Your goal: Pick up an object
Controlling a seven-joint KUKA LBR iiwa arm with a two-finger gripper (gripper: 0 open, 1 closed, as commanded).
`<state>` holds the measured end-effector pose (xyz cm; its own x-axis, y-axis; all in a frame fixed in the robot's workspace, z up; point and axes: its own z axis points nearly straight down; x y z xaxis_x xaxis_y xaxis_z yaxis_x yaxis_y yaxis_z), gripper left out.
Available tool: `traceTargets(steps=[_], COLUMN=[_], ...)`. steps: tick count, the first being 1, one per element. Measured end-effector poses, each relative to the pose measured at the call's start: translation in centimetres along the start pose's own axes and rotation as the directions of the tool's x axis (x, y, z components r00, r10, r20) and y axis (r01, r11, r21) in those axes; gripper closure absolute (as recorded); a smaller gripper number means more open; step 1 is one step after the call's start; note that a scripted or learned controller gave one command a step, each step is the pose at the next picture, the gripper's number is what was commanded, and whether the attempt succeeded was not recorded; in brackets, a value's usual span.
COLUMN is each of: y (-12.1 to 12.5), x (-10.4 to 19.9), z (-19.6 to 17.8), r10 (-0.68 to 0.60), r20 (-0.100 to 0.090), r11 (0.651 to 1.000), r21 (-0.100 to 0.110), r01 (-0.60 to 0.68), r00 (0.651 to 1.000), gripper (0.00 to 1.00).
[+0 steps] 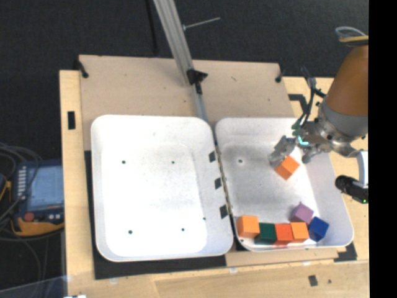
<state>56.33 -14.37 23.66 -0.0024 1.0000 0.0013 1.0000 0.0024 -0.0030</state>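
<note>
My gripper (292, 159) hangs over the upper right part of the right bin (248, 135), reaching in from the right. A small orange cube (286, 167) sits tilted between its two fingers (280, 151), and the gripper is shut on it. Along the bin's near wall lie several more blocks: an orange block (249, 225), a green one (267, 233), two further orange ones (284, 233), a blue one (317, 228) and a purple one (303, 213) just behind them.
The left bin (155, 185) stands beside the right one, with a dark divider between them. A grey metal pole (177, 36) slants up from the back of the bench. A cable and bracket (350, 188) stick out at the right edge.
</note>
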Motion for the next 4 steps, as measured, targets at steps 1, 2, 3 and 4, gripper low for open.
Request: traceTargets(steps=[1,2,3,4], y=[0.1,0.0,0.5,0.6], x=[0.0,0.1,0.0,-0.2], z=[-0.2,6.1,12.3,13.9], r10=[0.002,0.004,0.006,0.007], r20=[0.001,0.002,0.002,0.004], r11=[1.000,1.000,1.000,1.000], r21=[-0.004,0.002,0.002,-0.005], r01=[-0.002,-0.004,-0.006,-0.007], r00=[1.000,1.000,1.000,1.000], gripper=[0.00,0.00,0.00,0.00])
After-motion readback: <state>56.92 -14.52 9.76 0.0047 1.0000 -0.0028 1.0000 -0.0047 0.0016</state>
